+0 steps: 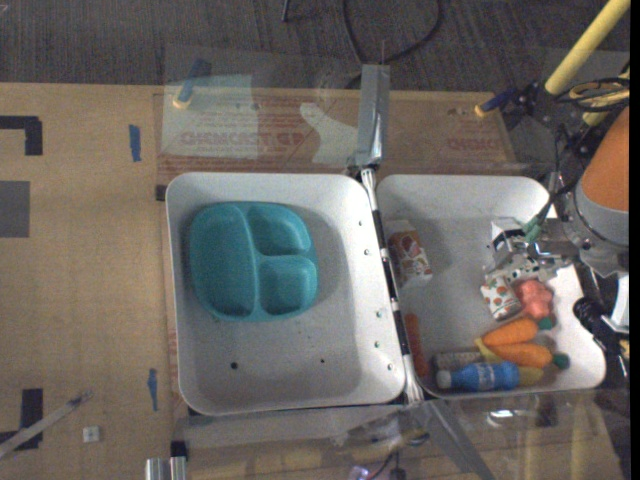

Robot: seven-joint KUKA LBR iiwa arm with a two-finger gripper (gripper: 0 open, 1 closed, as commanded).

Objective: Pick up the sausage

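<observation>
My pincer (520, 251) hangs at three o'clock in the right bin (455, 193), over a patterned carton (499, 295) and a pink toy (535, 296); whether it is apart or together I cannot tell. The sausage (414, 345), if I read it rightly, is the thin reddish-brown stick at seven o'clock in that bin, pressed along the left wall. That wall is my risk: a finger could strike the rim or scrape the stick away. I might also seize a carrot (516, 331) or the blue bottle (484, 376) crowded at five o'clock. The teal plate (252, 260) sits in the left bin (280, 368).
</observation>
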